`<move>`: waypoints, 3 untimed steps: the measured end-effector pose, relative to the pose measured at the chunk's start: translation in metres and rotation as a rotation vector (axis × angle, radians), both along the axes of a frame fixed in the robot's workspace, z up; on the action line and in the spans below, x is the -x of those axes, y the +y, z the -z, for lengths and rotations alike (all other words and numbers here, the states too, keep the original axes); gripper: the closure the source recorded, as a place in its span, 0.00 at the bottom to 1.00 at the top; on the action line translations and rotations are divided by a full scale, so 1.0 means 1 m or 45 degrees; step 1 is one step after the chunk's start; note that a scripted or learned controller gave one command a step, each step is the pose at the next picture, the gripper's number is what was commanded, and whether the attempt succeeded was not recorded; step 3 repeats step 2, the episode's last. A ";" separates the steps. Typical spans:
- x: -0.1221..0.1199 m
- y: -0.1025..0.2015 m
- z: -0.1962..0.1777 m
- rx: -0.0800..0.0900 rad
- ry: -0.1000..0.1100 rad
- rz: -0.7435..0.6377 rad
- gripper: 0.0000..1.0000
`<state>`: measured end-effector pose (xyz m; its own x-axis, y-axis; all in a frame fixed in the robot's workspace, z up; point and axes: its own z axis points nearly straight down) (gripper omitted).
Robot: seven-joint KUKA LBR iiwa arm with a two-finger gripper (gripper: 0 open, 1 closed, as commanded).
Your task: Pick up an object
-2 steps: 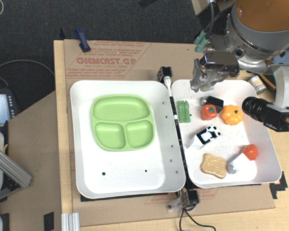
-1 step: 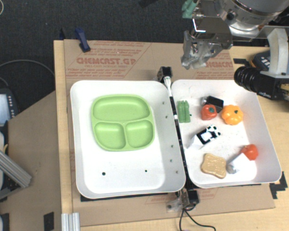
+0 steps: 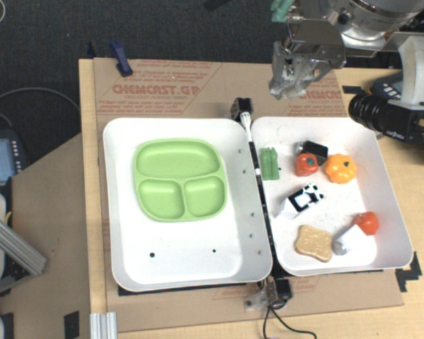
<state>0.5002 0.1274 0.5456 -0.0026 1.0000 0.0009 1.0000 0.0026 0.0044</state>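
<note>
Two shallow white bins sit side by side on your worktop (image 3: 162,83), which is covered with brown cardboard. The left bin (image 3: 120,246) carries a light green divided plate (image 3: 179,179) with three compartments. The right bin (image 3: 389,239) holds the loose things you can pick from: a green block (image 3: 269,164) just beside the shared divider, a small red tomato-like piece (image 3: 306,164) touching a black item (image 3: 315,149), an orange pumpkin-shaped toy (image 3: 340,169) next to those, a black-and-white piece (image 3: 304,198) near the middle, a tan slice of toast (image 3: 314,242) toward the near edge, and a red-tipped object (image 3: 364,224) near the toast. Your gripper (image 3: 291,83) hangs above the cardboard beyond the far edge of the right bin, apart from every object. Whether the jaws are open or closed you cannot tell from this angle, and nothing is visible between them.
</note>
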 end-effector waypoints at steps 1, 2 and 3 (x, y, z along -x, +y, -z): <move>0.002 -0.049 0.147 0.007 0.027 0.011 1.00; 0.000 -0.046 0.127 0.001 0.000 0.002 1.00; 0.000 -0.046 0.127 0.001 0.000 0.002 1.00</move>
